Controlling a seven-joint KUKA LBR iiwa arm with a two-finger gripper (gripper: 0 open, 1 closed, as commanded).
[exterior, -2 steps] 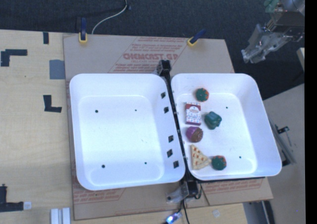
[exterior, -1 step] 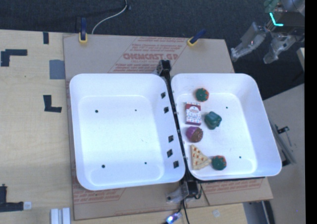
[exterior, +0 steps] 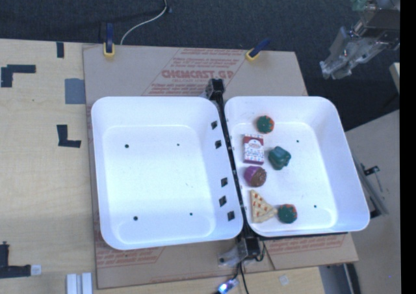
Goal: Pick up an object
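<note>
Camera view looks down on two white bins on a cardboard sheet point(exterior: 195, 71) over a wooden bench point(exterior: 39, 123), dark floor behind. Right bin point(exterior: 325, 156) holds a red carton point(exterior: 253, 149), long axis running near to far, among small toys near the divider. Left bin point(exterior: 156, 169) adjoins. Gripper point(exterior: 335, 65) hovers outside, upper right; its opening cannot be told.

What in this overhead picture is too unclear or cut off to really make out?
- Gripper, camera view: small and blurred at top right, so open or shut is unreadable.
- Arm: cut off by the top right corner.
- Red carton: label print too small to read.
- Round items in the right bin: too small to identify.
</note>
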